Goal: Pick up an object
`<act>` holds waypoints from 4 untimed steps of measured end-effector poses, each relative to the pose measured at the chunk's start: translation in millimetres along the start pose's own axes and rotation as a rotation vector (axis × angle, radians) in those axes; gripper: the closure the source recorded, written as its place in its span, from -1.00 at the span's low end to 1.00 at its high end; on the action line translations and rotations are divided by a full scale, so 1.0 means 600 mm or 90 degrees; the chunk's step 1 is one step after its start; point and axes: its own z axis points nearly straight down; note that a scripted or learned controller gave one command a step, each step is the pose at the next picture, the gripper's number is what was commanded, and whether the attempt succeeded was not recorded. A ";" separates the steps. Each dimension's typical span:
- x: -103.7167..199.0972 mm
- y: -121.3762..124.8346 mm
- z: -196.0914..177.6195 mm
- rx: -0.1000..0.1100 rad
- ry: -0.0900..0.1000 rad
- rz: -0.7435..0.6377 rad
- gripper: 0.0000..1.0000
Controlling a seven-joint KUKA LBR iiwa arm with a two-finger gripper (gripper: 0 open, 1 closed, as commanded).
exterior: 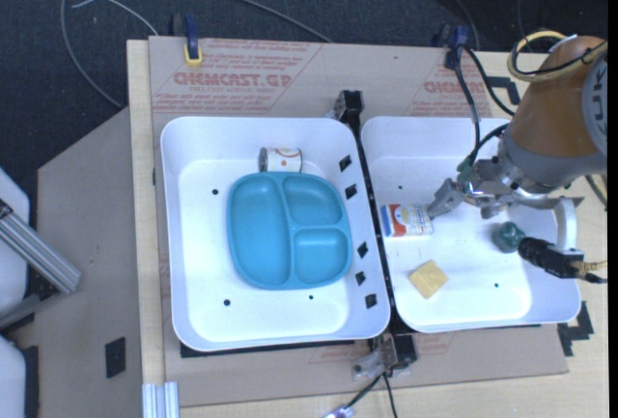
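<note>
In the right bin (pixel 463 141) a small white carton (pixel 406 220) with red and blue print lies on its side near the left wall. A yellow block (pixel 428 278) rests in front of it, and a small green object (pixel 507 235) lies to the right. My gripper (pixel 445 198) reaches in from the right, its tip just above and to the right of the carton's right end. Nothing is visibly held. The left bin (pixel 193 242) bears a blue divided plate (pixel 289 229), with a small white and orange cup (pixel 281 159) lying behind it.
A black divider with clips (pixel 362 213) runs between the two bins. The grey arm with its orange band (pixel 555 117) covers the right bin's far right corner. Cables (pixel 555 257) hang near the right rim. The bins sit on a cardboard sheet (pixel 241 73).
</note>
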 end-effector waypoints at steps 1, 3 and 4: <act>0.005 0.005 0.072 0.000 0.000 0.000 -1.00; 0.007 0.013 0.080 -0.010 0.001 0.000 1.00; 0.006 0.007 -0.025 -0.008 -0.002 -0.001 1.00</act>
